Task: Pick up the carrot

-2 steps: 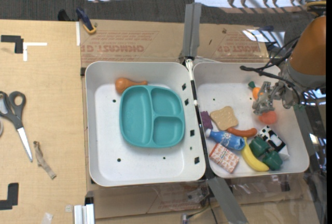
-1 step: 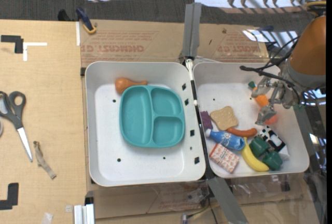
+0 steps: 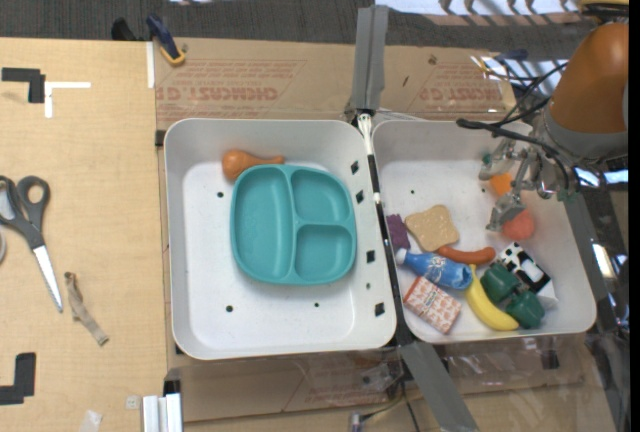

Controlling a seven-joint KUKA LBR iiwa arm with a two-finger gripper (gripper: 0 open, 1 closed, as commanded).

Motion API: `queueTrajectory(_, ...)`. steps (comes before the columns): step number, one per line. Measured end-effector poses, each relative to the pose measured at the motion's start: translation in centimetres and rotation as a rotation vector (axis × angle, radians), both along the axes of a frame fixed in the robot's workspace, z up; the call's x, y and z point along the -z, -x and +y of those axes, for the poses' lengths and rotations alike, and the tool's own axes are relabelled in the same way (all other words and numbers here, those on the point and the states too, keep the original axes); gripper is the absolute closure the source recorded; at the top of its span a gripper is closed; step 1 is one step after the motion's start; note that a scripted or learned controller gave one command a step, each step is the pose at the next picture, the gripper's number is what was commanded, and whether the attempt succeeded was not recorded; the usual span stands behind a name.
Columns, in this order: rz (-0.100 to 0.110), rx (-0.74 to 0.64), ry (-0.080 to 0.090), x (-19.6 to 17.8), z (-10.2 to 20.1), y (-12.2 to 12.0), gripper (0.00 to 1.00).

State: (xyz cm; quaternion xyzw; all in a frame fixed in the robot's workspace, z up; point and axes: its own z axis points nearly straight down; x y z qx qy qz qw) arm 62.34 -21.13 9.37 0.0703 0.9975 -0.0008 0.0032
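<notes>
The worktop (image 3: 80, 220) carries two white bins, and my business is in the right bin (image 3: 575, 320). The left bin (image 3: 190, 320) holds a teal divided tray (image 3: 295, 223). My hand (image 3: 510, 205) hangs over the right bin's far side, and I cannot tell whether it is open or closed.

What I take for the carrot (image 3: 467, 253) lies flat on the bin floor, just in front of the toast slice (image 3: 432, 227) and near the blue bottle (image 3: 440, 270) and the banana (image 3: 490, 305). It looks like a toy: light, stiff, probably smooth and inclined to slip. I would grip it across its narrow width at mid-length, where neighbours leave room. It is a slim orange-red stick, slightly curved.
</notes>
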Motion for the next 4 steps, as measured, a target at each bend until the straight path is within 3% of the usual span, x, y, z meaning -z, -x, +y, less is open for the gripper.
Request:
queueTrajectory(1, -0.007, -0.002, 0.003, -1.2, 0.0, -0.2, 1.0)
queueTrajectory(2, 0.0, -0.052, -0.001, -7.1, 4.9, -2.9, 1.0)
queueTrajectory(3, 0.002, -0.371, 0.0, 0.0, -1.0, 1.1, 1.0)
queueTrajectory(4, 0.0, -0.483, 0.001, -9.2, 4.4, 0.1, 1.0)
